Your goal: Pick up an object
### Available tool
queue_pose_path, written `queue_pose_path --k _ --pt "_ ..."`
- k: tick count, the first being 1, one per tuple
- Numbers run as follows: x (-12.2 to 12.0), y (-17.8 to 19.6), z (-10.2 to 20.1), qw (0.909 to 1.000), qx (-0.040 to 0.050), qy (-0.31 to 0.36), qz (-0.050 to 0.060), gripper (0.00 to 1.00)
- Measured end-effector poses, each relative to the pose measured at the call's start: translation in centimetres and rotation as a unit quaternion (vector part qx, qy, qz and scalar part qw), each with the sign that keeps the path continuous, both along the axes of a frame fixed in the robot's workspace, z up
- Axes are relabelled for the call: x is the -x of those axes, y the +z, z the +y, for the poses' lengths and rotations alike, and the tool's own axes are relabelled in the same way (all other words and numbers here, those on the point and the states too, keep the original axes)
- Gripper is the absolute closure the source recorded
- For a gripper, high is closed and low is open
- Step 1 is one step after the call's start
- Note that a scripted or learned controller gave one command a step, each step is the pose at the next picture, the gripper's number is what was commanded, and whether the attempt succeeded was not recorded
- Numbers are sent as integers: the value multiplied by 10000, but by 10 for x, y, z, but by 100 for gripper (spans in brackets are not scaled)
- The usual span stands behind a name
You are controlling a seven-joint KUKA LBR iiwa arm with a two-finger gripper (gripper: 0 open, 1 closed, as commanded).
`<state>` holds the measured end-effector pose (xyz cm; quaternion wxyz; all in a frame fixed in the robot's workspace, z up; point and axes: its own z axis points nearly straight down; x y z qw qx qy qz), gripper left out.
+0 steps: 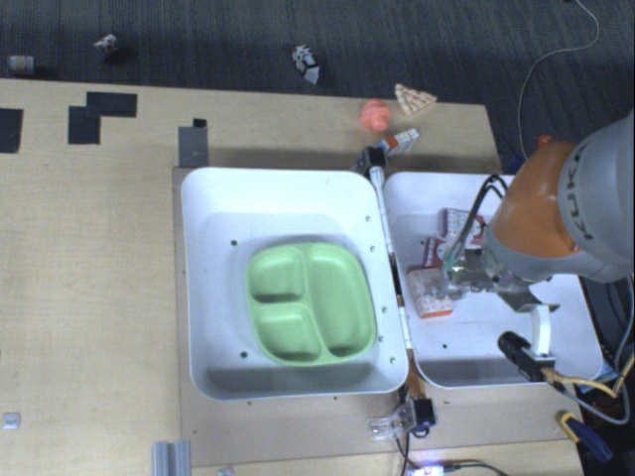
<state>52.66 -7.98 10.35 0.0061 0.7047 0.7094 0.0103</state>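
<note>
Tan bench bears two white bins; gripper low in the right one, finger state unclear.

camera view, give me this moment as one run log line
arm: over right bin | gripper: low among small packets | left bin: green divided tray | grasp: unconfirmed

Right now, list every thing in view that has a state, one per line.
Green tray: upright, lying flat in the left bin, its compartments bare.
Small packets: lying loose in the right bin, beneath the tool.
Tool: low over the packets.
Pink ball: resting on the bench beyond the bins.
</note>
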Motion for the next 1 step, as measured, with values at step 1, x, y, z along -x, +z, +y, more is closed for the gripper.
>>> queue_pose_path --k 1 --pt "0 0 0 10000 4 -2 1 0"
